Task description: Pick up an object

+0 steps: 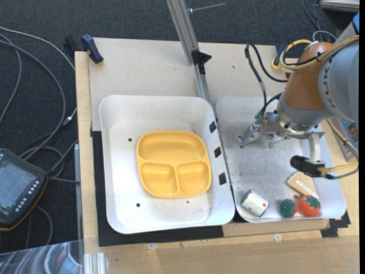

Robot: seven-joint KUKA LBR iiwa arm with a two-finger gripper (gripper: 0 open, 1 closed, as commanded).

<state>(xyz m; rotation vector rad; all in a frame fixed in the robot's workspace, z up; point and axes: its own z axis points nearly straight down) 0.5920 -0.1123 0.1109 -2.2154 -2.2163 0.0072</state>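
Gripper (255, 135) over right bin (251, 167), nothing held; finger gap can't tell. Go near-right, centre over tomato (309, 205) b4 descending.

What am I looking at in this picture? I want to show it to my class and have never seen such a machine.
One camera above a bench looks down at a slant. The grey robot arm with an orange band reaches in from the right; its two-finger gripper hangs over the right shallow white bin, with nothing visible between its fingers. Along that bin's near edge lie a small white cylinder, a small green toy, a red tomato-like toy and a pale tan block. The left white bin holds a yellow three-compartment plastic tray. The arm's job is to pick one object up.
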